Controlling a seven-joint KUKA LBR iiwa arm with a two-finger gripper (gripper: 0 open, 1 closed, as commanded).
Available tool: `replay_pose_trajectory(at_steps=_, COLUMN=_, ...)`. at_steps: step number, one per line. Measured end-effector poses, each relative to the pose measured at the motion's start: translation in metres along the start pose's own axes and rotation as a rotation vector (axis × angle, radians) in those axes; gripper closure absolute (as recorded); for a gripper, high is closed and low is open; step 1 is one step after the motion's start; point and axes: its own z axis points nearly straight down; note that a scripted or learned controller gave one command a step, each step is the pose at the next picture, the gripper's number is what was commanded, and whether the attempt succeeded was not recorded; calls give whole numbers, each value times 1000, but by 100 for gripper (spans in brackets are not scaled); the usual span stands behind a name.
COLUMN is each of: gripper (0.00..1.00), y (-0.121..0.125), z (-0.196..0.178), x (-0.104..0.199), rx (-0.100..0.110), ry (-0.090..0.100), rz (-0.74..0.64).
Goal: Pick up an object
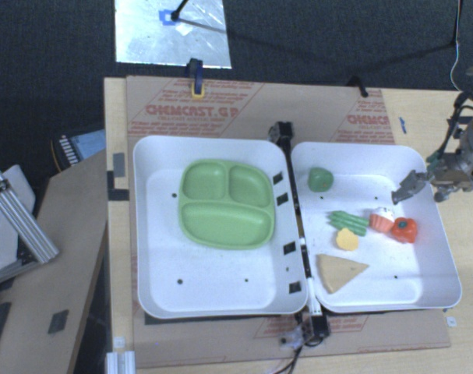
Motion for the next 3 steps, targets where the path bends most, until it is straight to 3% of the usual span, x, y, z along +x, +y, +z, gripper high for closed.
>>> replay_pose_trajectory(at_steps=1, gripper=0, y=2, z=-6, x=0, rx=-10, ry=-3, rz=-3)
replay_pose_trajectory(at_steps=3, gripper=0, y=5, z=95, x=12, rx=-6, ry=-1, rz=-3)
